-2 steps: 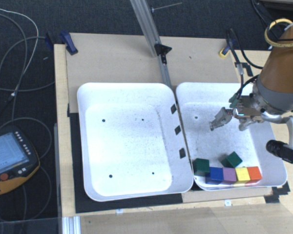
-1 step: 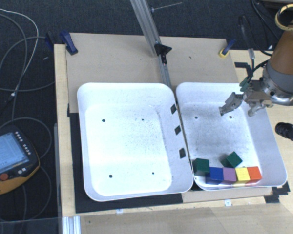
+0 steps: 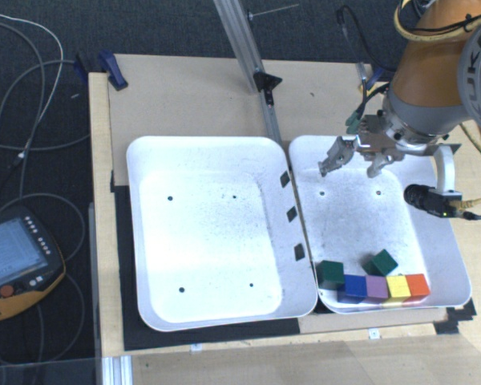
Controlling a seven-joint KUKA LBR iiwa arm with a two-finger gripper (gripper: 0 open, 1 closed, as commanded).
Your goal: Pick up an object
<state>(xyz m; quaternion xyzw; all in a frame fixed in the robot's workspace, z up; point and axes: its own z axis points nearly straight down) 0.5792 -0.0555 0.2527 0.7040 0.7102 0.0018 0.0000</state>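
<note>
My gripper (image 3: 355,161) hangs over the far part of the right bin (image 3: 433,223), its two fingers spread apart with nothing between them. Several small blocks lie along that bin's near edge, well below the gripper: a dark green block (image 3: 331,273), a blue block (image 3: 355,285), a purple block (image 3: 377,286), a yellow block (image 3: 398,285), an orange block (image 3: 417,284), and another green block (image 3: 381,261) just behind them.
The left bin (image 3: 204,231) sits beside the right one, with black clips (image 3: 292,213) along the shared edge. A slanted metal pole (image 3: 244,42) rises behind the bins. A handheld pendant (image 3: 16,255) and cables lie off the bench at left.
</note>
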